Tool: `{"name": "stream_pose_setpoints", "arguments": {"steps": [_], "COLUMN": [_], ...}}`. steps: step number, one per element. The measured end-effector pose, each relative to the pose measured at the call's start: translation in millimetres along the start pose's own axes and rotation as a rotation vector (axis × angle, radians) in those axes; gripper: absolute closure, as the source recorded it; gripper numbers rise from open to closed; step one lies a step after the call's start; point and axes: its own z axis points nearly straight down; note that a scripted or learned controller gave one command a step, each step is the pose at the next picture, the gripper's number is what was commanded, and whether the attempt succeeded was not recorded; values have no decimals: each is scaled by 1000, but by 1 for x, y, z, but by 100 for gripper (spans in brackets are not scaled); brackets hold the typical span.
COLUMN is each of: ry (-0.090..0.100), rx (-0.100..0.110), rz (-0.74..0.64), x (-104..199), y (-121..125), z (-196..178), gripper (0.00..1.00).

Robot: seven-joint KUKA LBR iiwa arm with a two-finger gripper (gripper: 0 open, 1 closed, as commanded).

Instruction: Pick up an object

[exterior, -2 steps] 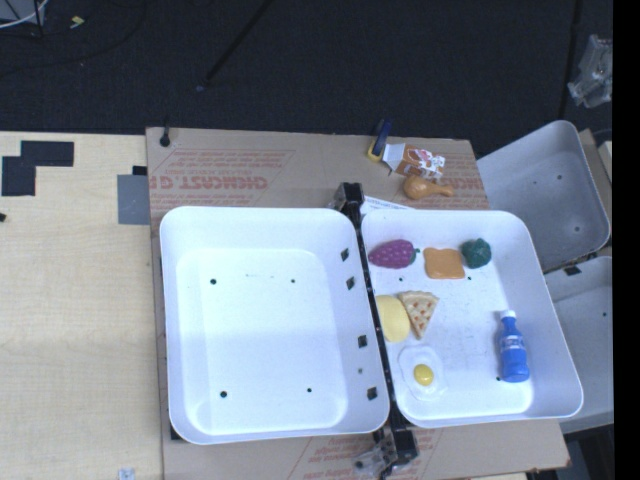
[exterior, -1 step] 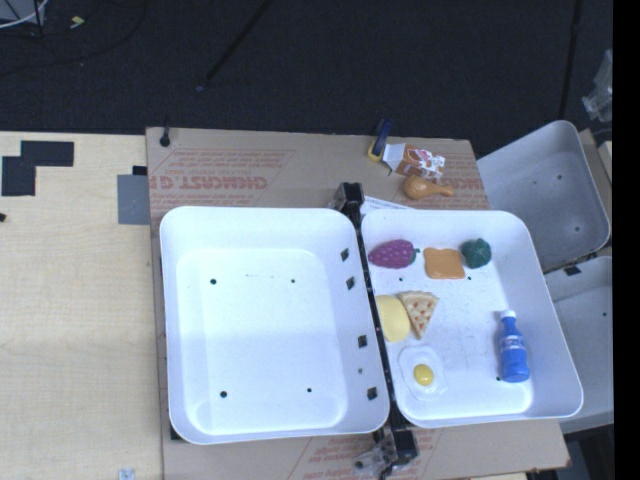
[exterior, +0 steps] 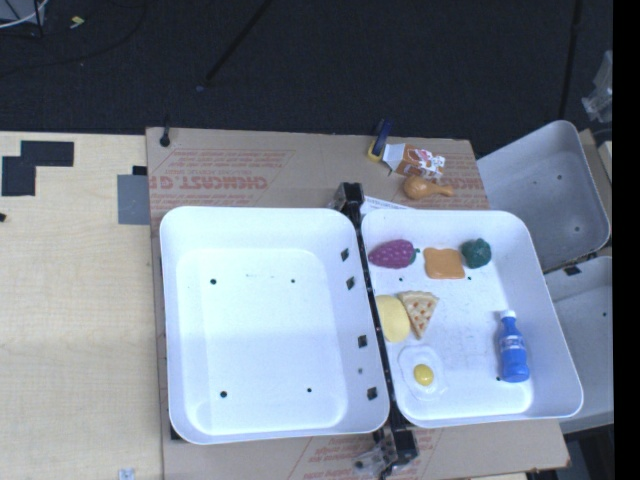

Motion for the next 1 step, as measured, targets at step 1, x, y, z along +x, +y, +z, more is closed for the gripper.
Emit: {"name": "stream_pose_setpoints", "arguments": {"steps": [1], "ry": [0], "rx": [0], "rz": [4], "x": [0], "y": [-13], "z": [0], "gripper": [100]}}
